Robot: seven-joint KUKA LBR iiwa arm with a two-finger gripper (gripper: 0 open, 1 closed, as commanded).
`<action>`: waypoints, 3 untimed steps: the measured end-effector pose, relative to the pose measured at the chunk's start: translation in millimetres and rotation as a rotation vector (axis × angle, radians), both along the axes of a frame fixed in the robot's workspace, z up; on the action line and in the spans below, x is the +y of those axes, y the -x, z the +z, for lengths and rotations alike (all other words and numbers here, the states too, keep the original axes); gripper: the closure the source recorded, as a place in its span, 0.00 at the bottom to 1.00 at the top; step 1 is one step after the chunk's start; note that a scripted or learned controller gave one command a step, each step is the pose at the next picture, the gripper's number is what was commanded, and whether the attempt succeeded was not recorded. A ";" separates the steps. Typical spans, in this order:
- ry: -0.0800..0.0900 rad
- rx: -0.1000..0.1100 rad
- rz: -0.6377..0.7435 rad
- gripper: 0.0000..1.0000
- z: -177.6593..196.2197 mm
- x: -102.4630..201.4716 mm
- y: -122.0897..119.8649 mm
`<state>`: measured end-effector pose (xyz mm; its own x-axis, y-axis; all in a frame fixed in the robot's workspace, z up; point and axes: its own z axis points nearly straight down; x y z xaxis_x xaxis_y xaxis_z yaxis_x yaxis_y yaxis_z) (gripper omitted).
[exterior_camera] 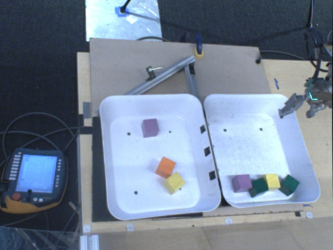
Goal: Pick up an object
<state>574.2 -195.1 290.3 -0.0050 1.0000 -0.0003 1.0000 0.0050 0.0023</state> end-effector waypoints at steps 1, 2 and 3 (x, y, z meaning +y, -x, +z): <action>0.000 0.004 -0.002 0.00 -42.8 2.6 4.7; 0.000 0.004 -0.002 0.00 -89.3 8.5 11.3; -0.001 0.006 -0.002 0.00 -151.2 13.0 10.8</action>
